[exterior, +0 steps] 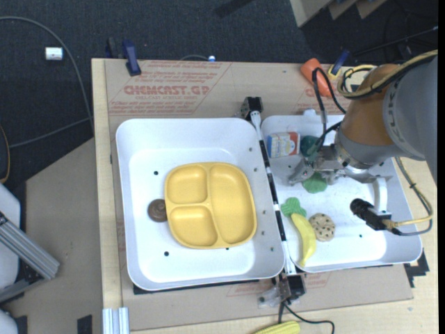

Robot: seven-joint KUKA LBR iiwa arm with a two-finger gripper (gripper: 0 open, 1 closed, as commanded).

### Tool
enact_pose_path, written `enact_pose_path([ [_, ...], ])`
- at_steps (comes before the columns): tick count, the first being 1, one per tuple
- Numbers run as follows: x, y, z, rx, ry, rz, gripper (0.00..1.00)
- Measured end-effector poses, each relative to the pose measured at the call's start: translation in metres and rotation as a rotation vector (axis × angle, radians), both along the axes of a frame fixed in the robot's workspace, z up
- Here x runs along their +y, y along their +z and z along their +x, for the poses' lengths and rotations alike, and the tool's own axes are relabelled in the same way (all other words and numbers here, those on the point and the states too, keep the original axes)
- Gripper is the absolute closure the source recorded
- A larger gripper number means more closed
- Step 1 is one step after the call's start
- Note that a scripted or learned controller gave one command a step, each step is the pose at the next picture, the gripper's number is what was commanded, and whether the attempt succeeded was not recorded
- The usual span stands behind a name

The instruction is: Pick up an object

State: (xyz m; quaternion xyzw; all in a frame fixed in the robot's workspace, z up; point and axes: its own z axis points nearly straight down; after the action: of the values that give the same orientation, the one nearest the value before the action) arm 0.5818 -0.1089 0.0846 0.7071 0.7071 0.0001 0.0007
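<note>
Gripper point(306, 172) low in right bin point(389, 249) over a green toy point(316, 184), fingers look spread with nothing visibly between them; toy likely light, hard, slick plastic, so pinch across its narrow middle.

Robotics lab – plywood bench point(174, 89), clamped bins point(139, 186), loose cables point(28, 33).

Dark carpet point(55, 96) around a brown bench point(174, 85)
</note>
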Motion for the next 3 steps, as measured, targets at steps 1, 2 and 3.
enact_pose_path([
  [1,0.001,0.01,0.001,-0.002,0.001,0.0,1.0],
  [2,0.001,0.01,0.0,-0.002,0.0,0.0,0.0],
  [3,-0.022,0.0,0.072,0.001,0.001,0.0,0.0],
])
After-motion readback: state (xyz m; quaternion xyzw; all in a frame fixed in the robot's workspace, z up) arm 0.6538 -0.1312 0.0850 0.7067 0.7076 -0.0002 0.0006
